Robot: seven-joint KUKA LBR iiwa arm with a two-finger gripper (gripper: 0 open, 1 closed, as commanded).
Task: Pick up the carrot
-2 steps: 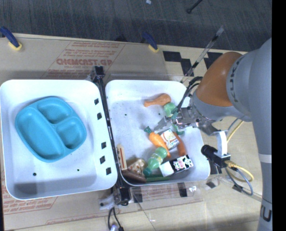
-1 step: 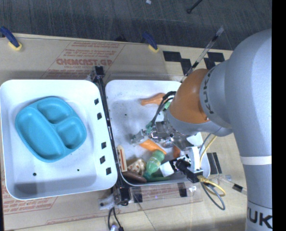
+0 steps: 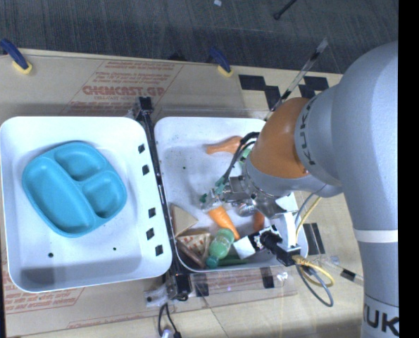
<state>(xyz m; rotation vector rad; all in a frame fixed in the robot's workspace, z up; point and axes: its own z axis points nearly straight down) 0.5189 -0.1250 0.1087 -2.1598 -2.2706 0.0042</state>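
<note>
Bench, cardboard-topped, with blue clamps along its far edge. On it, two shallow white bins side by side.

Arm: bulky grey, orange band above the wrist, reaching in from the right and hanging over the right bin. It hides much of that bin's right half.

Left bin: holds one blue divided plate, nothing else of note.

Right bin: clutter gathered toward the near end. A green bottle lies at the near wall, a wedge that looks like a pizza slice just beside it. A pale orange, drumstick-like piece sits apart at the far end.

Gripper: low over the middle of the right bin, under the wrist, tangled with cables. Jaws state: cannot tell; the wrist housing and wiring hide them.

Carrot: orange, short, tapered. Lies in the right bin's near half, just on the near side of the gripper, its tip close to the green bottle's cap. Long axis runs slantwise, from far-left to near-right in the view.

Judgement: the jaws need a small shift toward the near wall, and should close across the slant, not along it. Bottle crowding is the risk.
</note>
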